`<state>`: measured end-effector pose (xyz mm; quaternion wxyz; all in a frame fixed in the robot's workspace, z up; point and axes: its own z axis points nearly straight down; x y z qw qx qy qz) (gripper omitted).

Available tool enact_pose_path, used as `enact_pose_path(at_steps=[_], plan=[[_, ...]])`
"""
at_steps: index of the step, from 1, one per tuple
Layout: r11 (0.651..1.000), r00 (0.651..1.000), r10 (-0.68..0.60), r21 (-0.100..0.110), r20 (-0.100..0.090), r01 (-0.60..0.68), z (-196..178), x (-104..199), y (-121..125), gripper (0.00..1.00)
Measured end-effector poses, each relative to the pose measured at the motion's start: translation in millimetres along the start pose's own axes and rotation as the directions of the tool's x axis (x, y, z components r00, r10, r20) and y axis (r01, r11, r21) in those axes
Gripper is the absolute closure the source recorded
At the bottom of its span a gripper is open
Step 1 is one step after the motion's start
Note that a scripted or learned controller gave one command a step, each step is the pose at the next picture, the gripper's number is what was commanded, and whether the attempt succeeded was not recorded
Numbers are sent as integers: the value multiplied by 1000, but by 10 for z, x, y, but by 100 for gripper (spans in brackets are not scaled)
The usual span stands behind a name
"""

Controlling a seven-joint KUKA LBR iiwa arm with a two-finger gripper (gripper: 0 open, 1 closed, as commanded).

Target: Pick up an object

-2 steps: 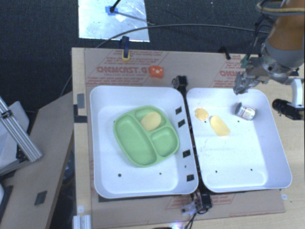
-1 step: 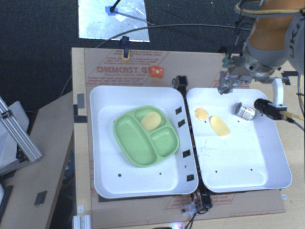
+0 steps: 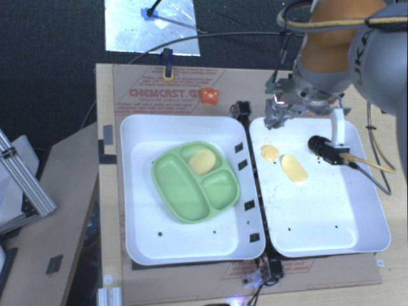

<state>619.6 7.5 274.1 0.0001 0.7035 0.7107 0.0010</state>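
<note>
Pick not done yet. Gripper point(image 3: 275, 121) hanging over the far-left corner of the right bin point(image 3: 357, 234), nothing visible between its tips; open or shut, cannot tell from this angle. Nearest candidates: small yellow disc point(image 3: 269, 152) just below the gripper, larger yellow oval point(image 3: 294, 168) a bit further down and right. Another yellow piece point(image 3: 203, 161) well off to the left, sitting in the green tray point(image 3: 185, 196) in the left bin point(image 3: 146, 234). Still to do: descend, close, lift.
</note>
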Motion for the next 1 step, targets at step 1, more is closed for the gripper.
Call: enact_pose_path(at_steps=[1], plan=[[1000,1000,0,0,0,0,108,519,103,100]])
